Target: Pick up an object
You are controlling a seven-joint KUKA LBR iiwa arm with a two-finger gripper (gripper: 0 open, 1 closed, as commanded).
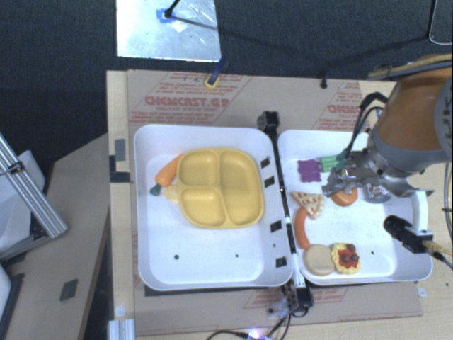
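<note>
My gripper hangs low over the upper middle of the right bin, at the end of the grey arm with its orange band. Just below and touching its metal tip lies a round orange piece, partly hidden by the gripper. A purple block and a green piece sit just left of it. Lower down are a waffle wedge, a red sausage, a tan bun and a small red-and-yellow food piece.
The left bin holds a yellow divided plate with a carrot against its left side. A black divider runs between the bins. A black part of the arm juts over the right bin's right side.
</note>
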